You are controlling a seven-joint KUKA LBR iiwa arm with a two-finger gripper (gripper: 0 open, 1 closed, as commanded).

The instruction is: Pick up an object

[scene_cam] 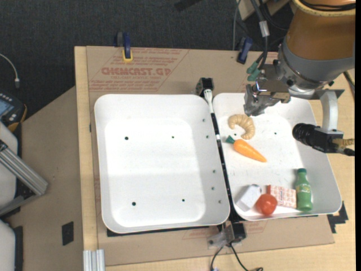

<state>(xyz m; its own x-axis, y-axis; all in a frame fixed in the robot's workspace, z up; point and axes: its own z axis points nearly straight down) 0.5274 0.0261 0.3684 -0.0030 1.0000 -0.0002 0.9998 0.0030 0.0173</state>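
Note:
My gripper (254, 107) hangs over the far part of the right bin (318, 165), just above and behind a tan croissant (242, 125). Its tips sit close together with nothing seen between them. An orange carrot (249, 150) with a green top lies just in front of the croissant. Near the bin's front edge lie a white block (247, 196), a red tomato (266, 204), a red-and-white packet (283, 196) and a green bottle (303, 189).
The left bin (155, 162) lies beside the right one, joined along a black divider (217, 145). A black cylinder (309, 134) on the arm's side juts over the right bin. Blue clamps hold the cardboard base at the back.

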